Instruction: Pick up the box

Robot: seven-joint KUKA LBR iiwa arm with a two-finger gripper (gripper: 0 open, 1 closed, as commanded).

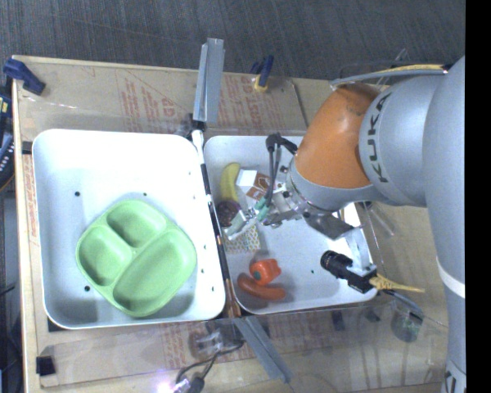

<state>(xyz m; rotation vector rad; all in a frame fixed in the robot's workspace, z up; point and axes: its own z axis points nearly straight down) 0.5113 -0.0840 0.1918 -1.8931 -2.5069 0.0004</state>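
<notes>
Camera view puts the box (250,183) in the right bin (307,256), toward the bin's far left part, just beside a banana (230,180) that lies along the dividing wall. It looks like a small white carton with brown and red print; the wrist hides part of it, so its full outline is unclear. The gripper (258,214) hangs just nearer the camera than the box, low over the bin floor. The arm's bulk and the clutter beneath it hide its tip, so whether it is open or closed cannot be told, and nothing is seen held in it.

Close by are a dark round object (227,213) against the wall, a patterned flat piece (245,237), and an orange-red toy vegetable (262,277) toward the near edge. The left bin (65,162) holds a green divided plate (137,256).

Judging by its look, the box is light cardboard: stiff along its edges, likely to dent in the middle of a face under hard pressure, and fairly smooth, so it could slip from a shallow pinch. The best hold would be across its two narrower opposite faces, near the middle of its length, approaching from above on the side away from the banana. Crowding is the main risk, since a closing grip could catch the banana or push the box against the wall.
</notes>
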